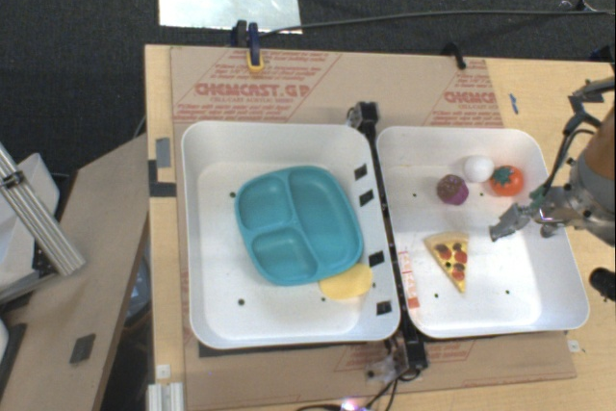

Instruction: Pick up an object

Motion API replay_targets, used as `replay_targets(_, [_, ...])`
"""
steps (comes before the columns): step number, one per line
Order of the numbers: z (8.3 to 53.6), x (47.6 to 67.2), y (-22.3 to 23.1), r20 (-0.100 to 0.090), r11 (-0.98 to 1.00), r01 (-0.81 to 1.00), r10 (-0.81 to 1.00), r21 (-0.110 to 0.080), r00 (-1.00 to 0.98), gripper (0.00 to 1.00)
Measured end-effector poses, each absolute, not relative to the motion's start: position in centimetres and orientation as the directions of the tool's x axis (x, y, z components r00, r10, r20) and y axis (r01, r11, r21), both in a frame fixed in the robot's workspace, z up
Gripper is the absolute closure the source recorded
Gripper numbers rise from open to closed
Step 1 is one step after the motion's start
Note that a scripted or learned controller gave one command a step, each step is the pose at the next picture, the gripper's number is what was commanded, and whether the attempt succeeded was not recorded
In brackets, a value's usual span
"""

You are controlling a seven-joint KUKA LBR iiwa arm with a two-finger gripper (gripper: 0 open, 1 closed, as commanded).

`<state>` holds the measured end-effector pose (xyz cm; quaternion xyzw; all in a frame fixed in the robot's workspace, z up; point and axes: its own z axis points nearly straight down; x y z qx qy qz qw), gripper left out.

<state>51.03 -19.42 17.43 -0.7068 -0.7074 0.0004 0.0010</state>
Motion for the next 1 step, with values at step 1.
replay_targets(1, [12.9, 51.28, -20.14, 0.0, 0.001, 1.0, 1.0, -0.001, -0.001, 0.0])
